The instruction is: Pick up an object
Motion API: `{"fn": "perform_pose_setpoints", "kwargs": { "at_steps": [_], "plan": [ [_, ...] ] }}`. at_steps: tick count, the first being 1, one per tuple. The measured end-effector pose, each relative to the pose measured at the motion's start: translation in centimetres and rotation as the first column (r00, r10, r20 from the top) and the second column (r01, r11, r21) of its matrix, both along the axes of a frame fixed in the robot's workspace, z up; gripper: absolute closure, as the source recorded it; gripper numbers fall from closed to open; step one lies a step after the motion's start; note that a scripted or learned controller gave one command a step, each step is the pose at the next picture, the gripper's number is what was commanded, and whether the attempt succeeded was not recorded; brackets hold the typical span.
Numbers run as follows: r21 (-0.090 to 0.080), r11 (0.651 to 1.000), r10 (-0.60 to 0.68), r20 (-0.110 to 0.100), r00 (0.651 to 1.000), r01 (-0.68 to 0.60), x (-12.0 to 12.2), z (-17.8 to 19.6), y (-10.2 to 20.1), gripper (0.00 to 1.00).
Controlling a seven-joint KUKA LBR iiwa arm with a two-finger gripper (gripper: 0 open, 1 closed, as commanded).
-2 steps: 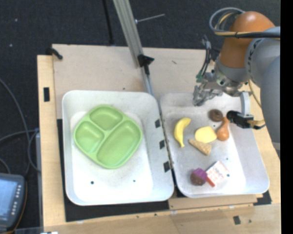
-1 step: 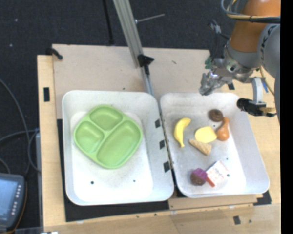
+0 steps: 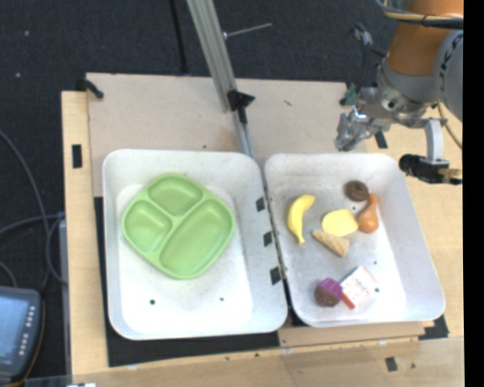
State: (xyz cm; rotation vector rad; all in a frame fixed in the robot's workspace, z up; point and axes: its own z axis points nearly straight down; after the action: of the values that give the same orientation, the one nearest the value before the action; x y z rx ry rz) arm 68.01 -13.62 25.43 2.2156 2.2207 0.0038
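Yellow banana (image 3: 300, 218) lies in the right bin (image 3: 415, 240), left of the other items. The tool (image 3: 351, 131) hovers beyond the bin's far rim, grip state indeterminate. Approach step; next, descend over one object.

The gripper (image 3: 351, 129) hangs above the right bin's (image 3: 415, 216) far rim, holding nothing.
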Motion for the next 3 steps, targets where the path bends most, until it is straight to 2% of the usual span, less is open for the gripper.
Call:
{"fn": "perform_pose_setpoints", "kwargs": {
  "at_steps": [1, 3],
  "plan": [
    [0.002, 1.000, 0.003, -0.005, 1.000, -0.003, -2.7, 0.1, 4.8, 1.00],
    [0.002, 1.000, 0.003, -0.006, 1.000, -0.003, -5.5, -0.6, 13.1, 1.00]
  ]
}}
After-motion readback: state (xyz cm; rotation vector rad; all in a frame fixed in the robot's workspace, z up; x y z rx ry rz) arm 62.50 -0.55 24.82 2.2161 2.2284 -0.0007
